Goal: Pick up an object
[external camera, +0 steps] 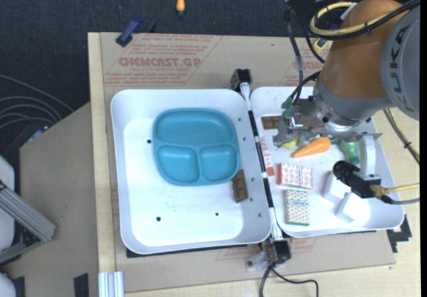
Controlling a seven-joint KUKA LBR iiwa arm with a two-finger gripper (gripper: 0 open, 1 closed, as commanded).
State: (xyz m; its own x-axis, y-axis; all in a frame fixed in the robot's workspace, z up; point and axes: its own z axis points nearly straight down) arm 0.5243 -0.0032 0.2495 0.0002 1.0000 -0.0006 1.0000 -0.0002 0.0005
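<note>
Cardboard-topped bench, two white bins; gripper over carrot, grip state unclear.

Red print on the brown board under the bins reads "CHEMCAST G.P"; smaller lines are illegible.

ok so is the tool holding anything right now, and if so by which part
That cannot be told. The tool sits low over the right bin, just beside the toy carrot, but the arm's wrist hides whether anything is gripped.
</note>
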